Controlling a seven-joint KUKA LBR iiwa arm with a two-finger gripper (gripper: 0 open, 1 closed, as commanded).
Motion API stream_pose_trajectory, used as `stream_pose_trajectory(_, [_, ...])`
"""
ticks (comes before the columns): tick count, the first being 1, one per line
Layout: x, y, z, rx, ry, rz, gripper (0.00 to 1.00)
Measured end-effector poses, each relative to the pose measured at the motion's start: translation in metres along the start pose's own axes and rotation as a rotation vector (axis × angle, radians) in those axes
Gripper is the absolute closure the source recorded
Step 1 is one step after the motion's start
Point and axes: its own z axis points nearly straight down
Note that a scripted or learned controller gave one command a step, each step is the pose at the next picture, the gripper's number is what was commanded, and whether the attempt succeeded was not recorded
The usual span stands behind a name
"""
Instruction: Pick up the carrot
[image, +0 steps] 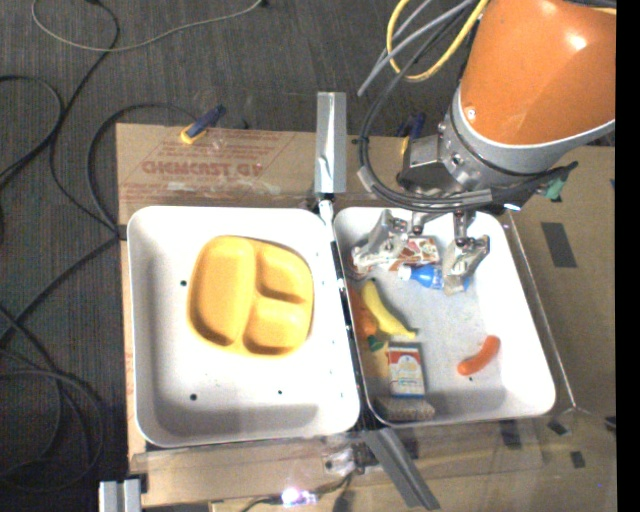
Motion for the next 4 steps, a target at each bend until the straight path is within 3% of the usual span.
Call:
stream_pose_trajectory(1, [-0.032,0.025,0.0,-0.002,-0.001,-0.441,0.0])
stream_pose_trajectory(2, [-0.093,0.037,0.002,-0.004,-0.003,-0.897,0.0])
stream_pose_trajectory(3, [-0.118,0.031,0.002,-0.007,-0.005,-1.403,0.0])
stream_pose_trajectory(4, [-0.168,0.008,0.024,-0.006,-0.005,-1.279,0.0])
